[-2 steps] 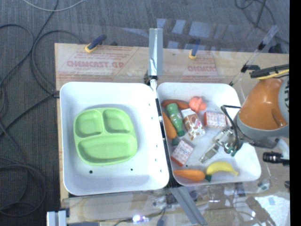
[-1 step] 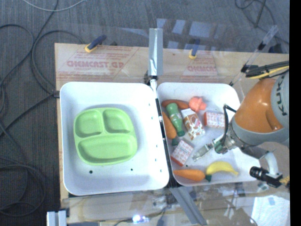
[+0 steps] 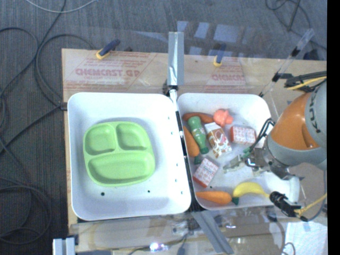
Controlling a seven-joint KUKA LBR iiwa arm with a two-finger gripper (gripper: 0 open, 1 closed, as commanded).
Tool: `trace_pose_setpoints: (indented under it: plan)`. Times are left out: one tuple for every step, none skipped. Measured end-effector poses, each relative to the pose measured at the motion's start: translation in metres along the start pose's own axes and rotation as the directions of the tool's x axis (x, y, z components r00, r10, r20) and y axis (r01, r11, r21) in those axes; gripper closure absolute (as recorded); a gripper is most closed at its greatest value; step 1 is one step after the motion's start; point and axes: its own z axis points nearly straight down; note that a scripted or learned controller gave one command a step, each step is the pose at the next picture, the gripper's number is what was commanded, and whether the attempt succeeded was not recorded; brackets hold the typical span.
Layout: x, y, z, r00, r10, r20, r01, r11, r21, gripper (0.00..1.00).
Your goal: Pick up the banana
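The yellow banana (image 3: 249, 188) lies curved near the front right corner of the right bin (image 3: 264, 104), with its dark tip pointing left toward an orange carrot (image 3: 213, 197). My gripper (image 3: 240, 161) hangs low over the right bin, just above and slightly left of the banana, at the end of the grey arm with the orange band (image 3: 296, 127). Nothing shows between the gripper and the banana. The wrist hides part of the bin's right wall.
The right bin also holds a green bottle (image 3: 197, 133), a second carrot (image 3: 190, 141), a pink-orange toy (image 3: 223, 117) and small boxes (image 3: 243, 135) (image 3: 218, 141) (image 3: 205, 171). A green divided plate (image 3: 119, 153) sits in the left bin (image 3: 79, 195).
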Motion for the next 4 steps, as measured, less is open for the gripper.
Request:
trace_pose_setpoints:
  plan:
    - [-0.014,0.001,-0.001,0.939,-0.345,0.006,0.345,0.939,0.001,0.00]
    - [-0.025,0.002,-0.001,0.722,-0.692,0.010,0.692,0.722,0.004,0.00]
    - [0.025,-0.004,-0.125,0.615,-0.789,-0.003,0.789,0.615,0.006,0.00]
    - [0.005,-0.002,-0.003,0.698,-0.716,0.003,0.716,0.698,0.005,0.00]
